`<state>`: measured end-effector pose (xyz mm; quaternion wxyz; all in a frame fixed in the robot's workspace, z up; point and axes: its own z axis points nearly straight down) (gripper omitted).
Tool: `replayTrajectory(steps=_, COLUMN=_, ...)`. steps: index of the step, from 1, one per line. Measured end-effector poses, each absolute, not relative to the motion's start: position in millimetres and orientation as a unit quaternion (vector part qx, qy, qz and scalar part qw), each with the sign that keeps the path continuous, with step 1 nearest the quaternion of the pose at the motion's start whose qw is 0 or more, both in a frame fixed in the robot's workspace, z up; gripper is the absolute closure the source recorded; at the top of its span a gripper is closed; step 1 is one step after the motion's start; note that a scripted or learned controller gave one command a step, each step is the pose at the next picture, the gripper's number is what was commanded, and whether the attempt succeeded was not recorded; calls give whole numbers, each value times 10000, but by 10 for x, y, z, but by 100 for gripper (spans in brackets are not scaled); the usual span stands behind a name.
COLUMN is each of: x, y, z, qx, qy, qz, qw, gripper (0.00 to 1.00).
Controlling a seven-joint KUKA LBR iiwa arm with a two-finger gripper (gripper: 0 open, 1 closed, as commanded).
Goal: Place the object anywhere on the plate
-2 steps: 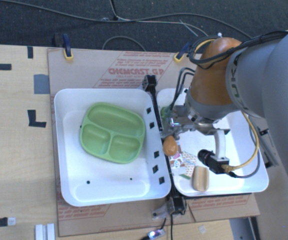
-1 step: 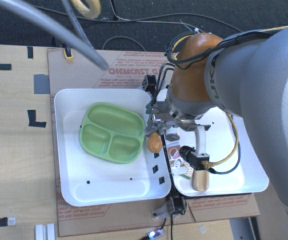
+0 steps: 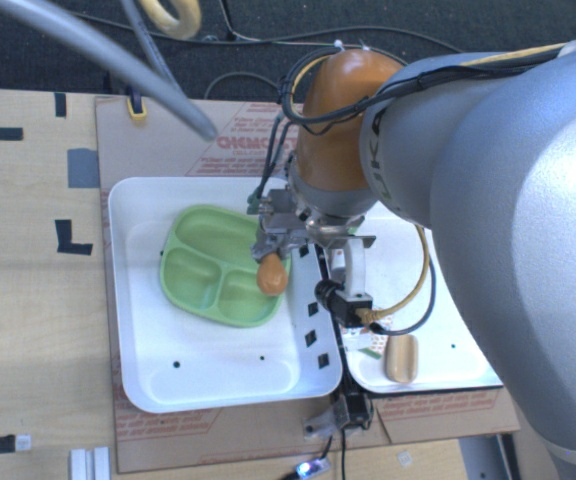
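While the gripper [image 3: 271, 260] seems clenched on an orange egg-shaped object [image 3: 272, 275] over the green plate's [image 3: 208, 268] right edge, release is left, I judge.

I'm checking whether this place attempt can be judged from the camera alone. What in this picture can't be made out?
- Gripper: its fingers sit under the wrist, so whether they clamp the orange object is unclear.
- Orange object: whether it rests on the green plate or hangs above its right edge.
- Right bin: mostly covered by the arm; a tan object lies in the visible part.
- Plate's upper right rim: hidden by the gripper.
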<state>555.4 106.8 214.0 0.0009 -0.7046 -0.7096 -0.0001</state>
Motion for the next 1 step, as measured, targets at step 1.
replayTrajectory(steps=1, x=5549, y=1036, z=2138, qx=-7060, qy=-7082, qz=10, qw=9, gripper=0)
